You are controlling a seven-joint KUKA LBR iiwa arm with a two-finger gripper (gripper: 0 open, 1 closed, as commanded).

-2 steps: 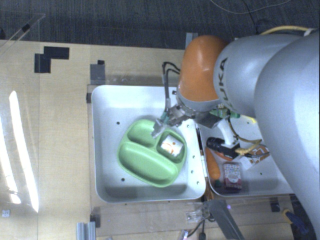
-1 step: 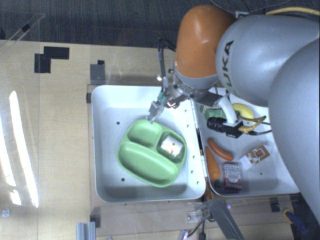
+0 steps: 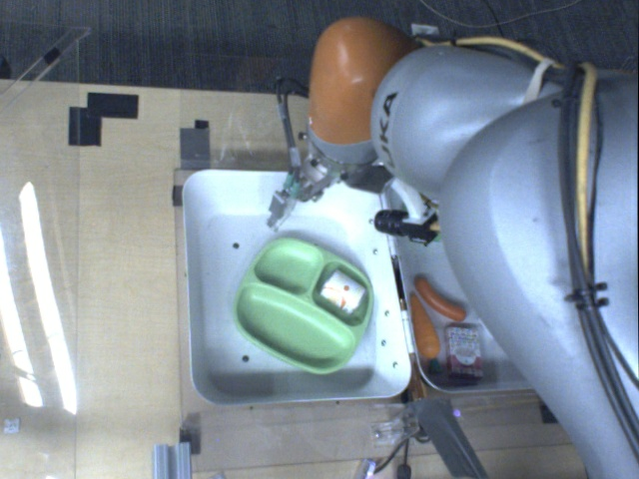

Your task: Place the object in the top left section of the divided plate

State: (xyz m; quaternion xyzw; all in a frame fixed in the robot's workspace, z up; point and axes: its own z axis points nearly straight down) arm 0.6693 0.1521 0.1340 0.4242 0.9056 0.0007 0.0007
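Camera view: small white object (image 3: 340, 293) lies in right section of green divided plate (image 3: 290, 327) in left bin (image 3: 215, 267); looks light, stiff, best pinched across its short sides; hand (image 3: 280, 208) hovers above plate's upper edge, grip unreadable, holding nothing visible

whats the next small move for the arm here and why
Probably lift the end effector up and away from the left bin. A small white object with a red mark already lies in one of the small sections of the green divided plate, while the end effector sits over bare bin floor just beyond the plate's rim, with nothing visibly held.
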